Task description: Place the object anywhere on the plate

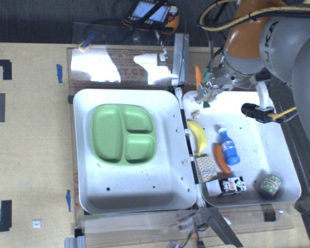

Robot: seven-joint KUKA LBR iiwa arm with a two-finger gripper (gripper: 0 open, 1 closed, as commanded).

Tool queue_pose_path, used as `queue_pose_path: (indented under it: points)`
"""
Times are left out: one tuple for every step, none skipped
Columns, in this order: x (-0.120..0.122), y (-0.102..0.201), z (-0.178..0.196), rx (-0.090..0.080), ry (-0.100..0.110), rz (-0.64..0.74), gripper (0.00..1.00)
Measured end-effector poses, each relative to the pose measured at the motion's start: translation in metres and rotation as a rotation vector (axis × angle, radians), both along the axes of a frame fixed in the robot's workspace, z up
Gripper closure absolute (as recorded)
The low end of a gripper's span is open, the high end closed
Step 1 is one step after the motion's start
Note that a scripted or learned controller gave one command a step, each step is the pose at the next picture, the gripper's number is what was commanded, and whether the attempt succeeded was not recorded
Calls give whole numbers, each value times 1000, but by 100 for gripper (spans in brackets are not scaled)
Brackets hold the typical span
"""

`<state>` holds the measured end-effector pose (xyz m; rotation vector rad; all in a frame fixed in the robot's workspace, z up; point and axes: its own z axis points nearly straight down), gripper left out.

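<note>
Claw (pixel 204 94) sits at the far-left corner of the right-hand shallow white bin (pixel 279 138), hanging from the grey arm with the orange band (pixel 253 35). Whether its fingers are spread or closed — cannot tell; nothing shows between them.

Just below the claw, nearer the camera: curved yellow banana (pixel 197 136), lying against the bin's left wall. Long axis runs roughly far-to-near, upper tip pointing back toward the claw, lower end toward the near rim; the curve bows toward the bin's middle.

Below and right of the claw: small blue plastic bottle with white cap (pixel 228 146), cap end pointing away toward the far wall. Touching its left side, an orange carrot-shaped piece (pixel 221 159), slanted the same general way.

Further toward the near rim — a speckled tan square packet (pixel 206 166), then a small black-and-white carton (pixel 231 185), and off to the right a round green-grey can (pixel 269 185).

Well left of the claw, in the left-hand white bin (pixel 93 190): green divided plastic plate (pixel 123 134), three compartments, nothing on it. Banana and plate are apart, with the bin walls between.
</note>
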<state>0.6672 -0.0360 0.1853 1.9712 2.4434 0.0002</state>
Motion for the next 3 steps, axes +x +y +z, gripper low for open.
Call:
queue_pose_path:
  points:
    - [-75, 69, -1, 2, 3, -4, 100]
    - [-75, 69, -1, 2, 2, -5, 0]
    - [-35, 101, -1, 2, 1, -184, 0]
